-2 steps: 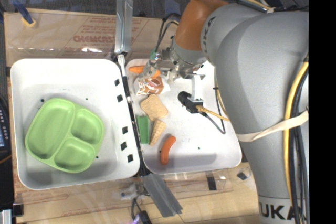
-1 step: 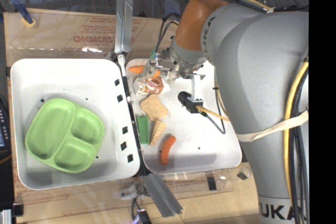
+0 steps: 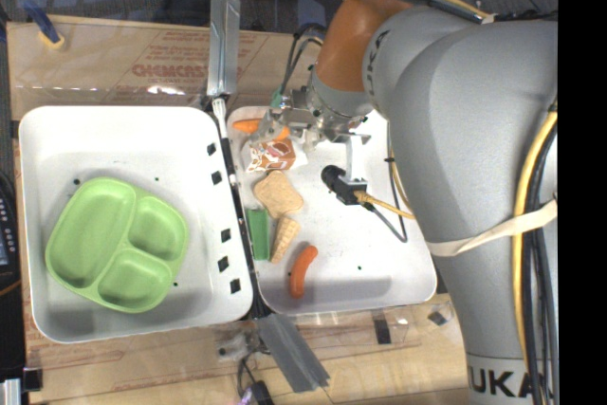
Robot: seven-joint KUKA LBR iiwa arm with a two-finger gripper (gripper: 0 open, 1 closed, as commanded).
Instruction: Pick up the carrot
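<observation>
Status: pick not done. Carrot (image 3: 247, 125) is, I take it, the small orange piece in the far-left corner of R bin (image 3: 408, 285), close to the wall shared w/ L bin (image 3: 38, 133). It's lying on the bin floor, not lifted.

Tool (image 3: 285, 126) sits low over the same end of R bin, just beside the carrot on the arm (image 3: 455, 109) side, roughly above a printed packet (image 3: 270, 154). Can't tell if tool is wide or narrow, since the wrist covers the business end. Nothing orange visible in it, so I'm not calling a grasp.

Caveat: there's a 2nd candidate, a red-orange piece (image 3: 302, 268) near the front of R bin. It's redder w/ rounded ends and looks more like a sausage, but I can't rule it out as target. It's well apart from the tool and also lying flat.

Other clutter in R bin:
- cracker (image 3: 278, 193) next to the packet
- cone (image 3: 284, 237) and green stick (image 3: 258, 233) by the shared wall

L bin holds a green plate (image 3: 114, 244), not relevant.

Left to do, my read: shift tool over the carrot, close, lift clear. Risk is that the carrot is tight to the corner w/ the packet near, so there's little room and it's easy to nab the packet instead. Progress: approach stage at best.
</observation>
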